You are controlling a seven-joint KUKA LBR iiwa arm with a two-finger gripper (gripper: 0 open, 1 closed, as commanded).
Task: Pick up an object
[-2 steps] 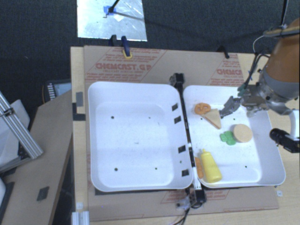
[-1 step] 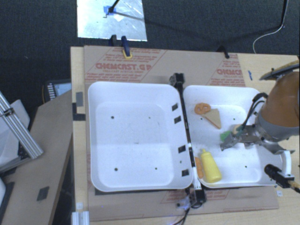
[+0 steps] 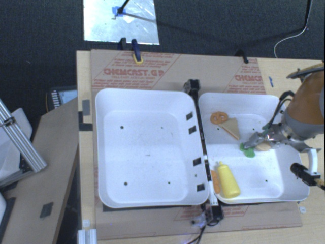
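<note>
The green piece [image 3: 249,152] lies mid right bin [image 3: 274,192], touching a tan piece [image 3: 262,146]. The gripper [image 3: 254,142] sits low just over both, its grip state unclear. Nothing looks lifted; grasp and raise remain. A yellow bottle [image 3: 228,180] lies nearer the front

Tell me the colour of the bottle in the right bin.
Yellow: the bottle lies near the right bin's front-left corner, seen in the camera view.

We can't really make out the gripper [image 3: 252,144]; it's a small blur down in the right bin [image 3: 271,105], so no telling how its tips sit. It covers part of a green piece [image 3: 249,152] and a tan one [image 3: 263,147]. The arm [image 3: 307,111] gets chopped off by the frame's right side.
</note>
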